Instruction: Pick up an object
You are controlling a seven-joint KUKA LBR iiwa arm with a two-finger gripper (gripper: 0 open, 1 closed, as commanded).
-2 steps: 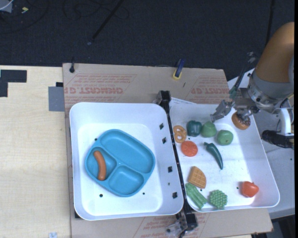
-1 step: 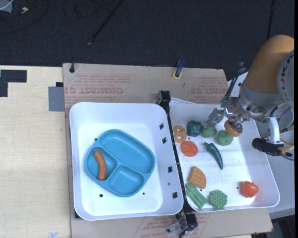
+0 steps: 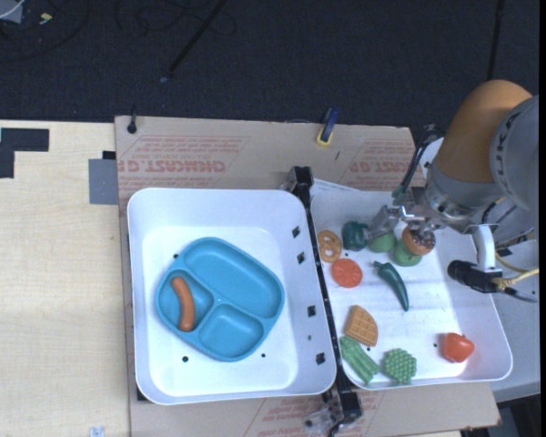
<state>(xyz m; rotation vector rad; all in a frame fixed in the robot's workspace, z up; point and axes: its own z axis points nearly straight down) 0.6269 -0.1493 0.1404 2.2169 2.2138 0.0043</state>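
Across the left bin (image 3: pixel 146 271), a blue divided plate (image 3: pixel 220 297) bearing a sausage (image 3: pixel 183 302) is being left well apart from the work, while in the right bin (image 3: pixel 487 330) a pretzel (image 3: pixel 328 242), a red slice (image 3: pixel 347 272), a green pepper (image 3: pixel 393 283) and a green item (image 3: pixel 355 236) are being crowded just beside the gripper (image 3: pixel 402 230). A miss or a double contact is being risked, in judgement, by this crowding. Whether the gripper is parted or closed cannot be told; a small green-and-brown object (image 3: pixel 411 245) is being seen directly at it.

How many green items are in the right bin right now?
4 clearly: a dark green piece near the gripper, a green pepper mid-bin, a green pod and a round green piece at the front. The gripper may hide more.
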